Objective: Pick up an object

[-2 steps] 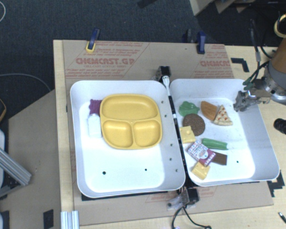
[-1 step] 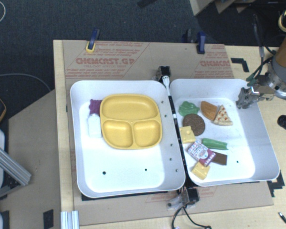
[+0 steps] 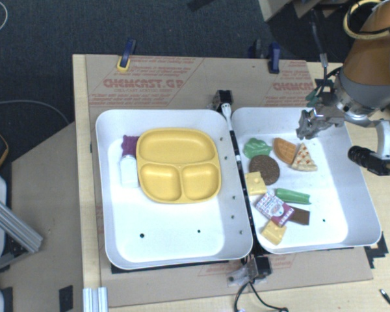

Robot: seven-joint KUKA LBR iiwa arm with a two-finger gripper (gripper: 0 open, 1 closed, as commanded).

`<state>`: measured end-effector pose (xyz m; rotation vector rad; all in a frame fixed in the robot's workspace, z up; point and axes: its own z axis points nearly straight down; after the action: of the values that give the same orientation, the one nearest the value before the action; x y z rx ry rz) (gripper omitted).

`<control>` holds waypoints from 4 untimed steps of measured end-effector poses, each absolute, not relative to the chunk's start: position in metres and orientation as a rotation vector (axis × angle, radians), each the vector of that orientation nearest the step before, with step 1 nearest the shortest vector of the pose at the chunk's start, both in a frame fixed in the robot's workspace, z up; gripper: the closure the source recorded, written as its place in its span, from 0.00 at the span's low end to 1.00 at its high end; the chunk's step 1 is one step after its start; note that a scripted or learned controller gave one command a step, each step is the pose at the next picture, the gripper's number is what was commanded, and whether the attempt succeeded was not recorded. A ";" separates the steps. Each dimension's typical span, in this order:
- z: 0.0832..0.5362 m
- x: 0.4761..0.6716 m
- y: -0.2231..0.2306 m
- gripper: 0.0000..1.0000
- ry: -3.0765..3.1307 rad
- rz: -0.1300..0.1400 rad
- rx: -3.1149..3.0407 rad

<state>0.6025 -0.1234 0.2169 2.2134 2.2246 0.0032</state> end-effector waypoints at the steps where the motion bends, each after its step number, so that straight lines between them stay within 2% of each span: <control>1: 0.230 0.627 -0.074 1.00 2.226 0.007 2.212; 2: 0.234 0.655 -0.022 1.00 2.227 0.007 2.212; 3: 0.216 0.658 0.016 1.00 2.227 -0.002 2.219; 4: 0.227 0.671 0.023 1.00 2.221 0.005 2.217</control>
<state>0.6711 0.0230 0.2270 2.2167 2.2206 0.0045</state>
